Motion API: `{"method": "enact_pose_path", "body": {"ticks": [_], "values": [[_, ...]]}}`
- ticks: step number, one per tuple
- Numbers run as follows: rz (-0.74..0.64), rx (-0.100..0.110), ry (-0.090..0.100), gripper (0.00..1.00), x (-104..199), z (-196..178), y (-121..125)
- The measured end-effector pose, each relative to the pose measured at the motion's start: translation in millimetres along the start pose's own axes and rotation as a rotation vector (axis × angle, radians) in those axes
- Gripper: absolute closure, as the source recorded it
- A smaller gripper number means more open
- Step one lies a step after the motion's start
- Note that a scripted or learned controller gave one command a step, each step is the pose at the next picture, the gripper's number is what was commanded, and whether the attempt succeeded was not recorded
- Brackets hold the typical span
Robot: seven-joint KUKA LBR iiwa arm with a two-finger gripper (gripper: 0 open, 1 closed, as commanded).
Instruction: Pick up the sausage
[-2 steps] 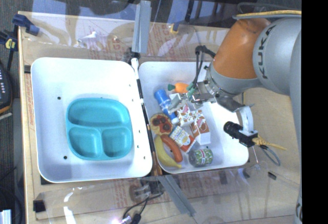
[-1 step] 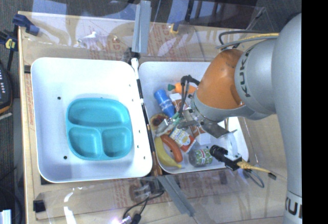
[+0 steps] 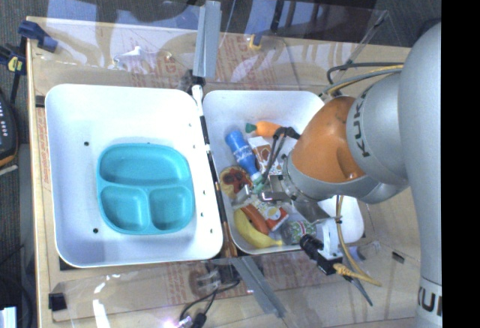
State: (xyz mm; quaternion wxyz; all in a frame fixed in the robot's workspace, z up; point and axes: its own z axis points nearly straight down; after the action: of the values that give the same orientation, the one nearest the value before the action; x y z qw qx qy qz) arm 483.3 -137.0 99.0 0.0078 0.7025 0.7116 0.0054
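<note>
The sausage [image 3: 254, 218], a short reddish-brown piece, lies near the front of the right bin [image 3: 225, 105], resting across a yellow banana [image 3: 252, 236]. My gripper [image 3: 268, 185] is lowered into this bin's clutter, just behind and slightly right of the sausage. The orange wrist band [image 3: 324, 150] and grey arm cover the bin's right half.
Around the gripper lie a blue bottle [image 3: 239, 150], an orange carrot [image 3: 266, 128], a dark red item [image 3: 234, 180] and small packets. The left bin [image 3: 67, 116] holds a blue three-compartment tray [image 3: 145, 188]. A cable [image 3: 341, 255] hangs by the arm.
</note>
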Motion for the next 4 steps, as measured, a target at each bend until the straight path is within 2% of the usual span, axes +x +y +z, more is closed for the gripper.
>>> {"method": "enact_pose_path", "body": {"ticks": [1,2,3,4], "values": [[-0.004,-0.002,-0.002,1.0,-1.8,-11.3,1.2],[-0.139,0.02,0.006,1.0,57.3,-92.7,9.8],[-0.139,0.02,0.006,0.0,57.0,-92.6,9.7],[-0.158,0.015,0.004,0.0,-0.7,-0.6,-5.3]]}}
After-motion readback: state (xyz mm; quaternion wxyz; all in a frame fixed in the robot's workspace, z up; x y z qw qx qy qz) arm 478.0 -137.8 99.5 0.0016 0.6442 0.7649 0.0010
